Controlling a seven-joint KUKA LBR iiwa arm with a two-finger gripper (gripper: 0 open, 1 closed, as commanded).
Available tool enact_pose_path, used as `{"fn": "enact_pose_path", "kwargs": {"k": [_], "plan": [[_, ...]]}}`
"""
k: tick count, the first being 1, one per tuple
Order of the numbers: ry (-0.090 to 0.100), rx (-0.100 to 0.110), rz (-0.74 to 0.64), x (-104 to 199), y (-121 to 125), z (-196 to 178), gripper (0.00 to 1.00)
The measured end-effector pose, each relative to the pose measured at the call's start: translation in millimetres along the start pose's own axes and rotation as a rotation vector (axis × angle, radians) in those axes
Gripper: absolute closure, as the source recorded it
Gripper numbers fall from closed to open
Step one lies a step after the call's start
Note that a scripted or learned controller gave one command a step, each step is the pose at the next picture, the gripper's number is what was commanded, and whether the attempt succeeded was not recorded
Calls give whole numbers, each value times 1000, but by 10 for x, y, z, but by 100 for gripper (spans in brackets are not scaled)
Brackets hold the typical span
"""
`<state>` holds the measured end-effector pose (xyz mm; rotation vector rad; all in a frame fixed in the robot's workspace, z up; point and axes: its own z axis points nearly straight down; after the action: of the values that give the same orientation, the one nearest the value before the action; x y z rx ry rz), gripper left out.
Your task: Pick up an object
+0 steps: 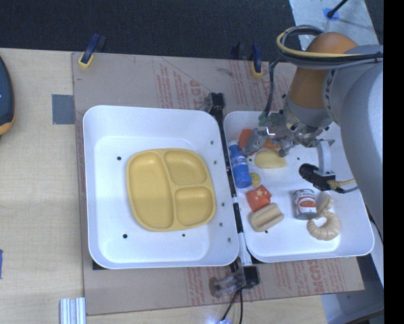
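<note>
In the camera view, two white bins sat side by side on a cardboard sheet [155,73] on the worktop [33,201]. The left bin [97,201] carried just a yellow divided plate [171,187] at its centre. Every loose item lay in the right bin [350,247].

The tool [269,140] hung at about 11 o'clock in the right bin, low over the clutter. Directly at its 6 o'clock, just beside it, lay a pale yellow piece [272,159]. We could not tell whether the two touched, nor whether the tool was open or closed, because the wrist hardware hid that part.

The other things lay as follows:
- A blue bottle [240,169] lay along the bin's 9 o'clock wall.
- An orange piece [246,138] sat above the bottle, toward 10 o'clock.
- A small red item [258,196] and a bread roll [266,217] lay at about 8 o'clock.
- A small can [305,203] stood near 6 o'clock of the bin's centre.
- A curled tan pastry [323,225] lay at 5 o'clock.

We judged the task to be at its approach stage. All the items rested on the bin floor and nothing looked lifted. The tool's position suggested the pale yellow piece as the likely target. What was left was the whole pick: settling onto the piece, closing on it and raising it clear of its neighbours.
</note>
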<state>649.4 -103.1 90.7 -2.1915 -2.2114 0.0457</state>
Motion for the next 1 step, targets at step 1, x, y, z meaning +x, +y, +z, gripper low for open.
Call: {"fn": "enact_pose_path", "kwargs": {"k": [1], "plan": [[0, 0, -1, 9, 1, 2, 0]]}}
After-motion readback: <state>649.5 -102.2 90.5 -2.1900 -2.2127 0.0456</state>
